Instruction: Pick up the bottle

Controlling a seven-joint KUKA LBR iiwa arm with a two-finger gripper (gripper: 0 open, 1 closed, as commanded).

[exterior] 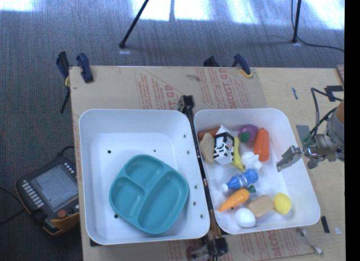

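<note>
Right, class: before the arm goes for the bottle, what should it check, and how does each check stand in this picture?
1. Bottle in sight: ok, blue with a white cap, lying on its side in the right bin.
2. Gripper above the bottle: not ok, it sits at that bin's right edge.
3. Room around the bottle: not ok, the carrot and banana lie close.
4. Finger opening: cannot tell.
5. Bottle free of the bin wall: ok, it lies mid-bin.
</note>
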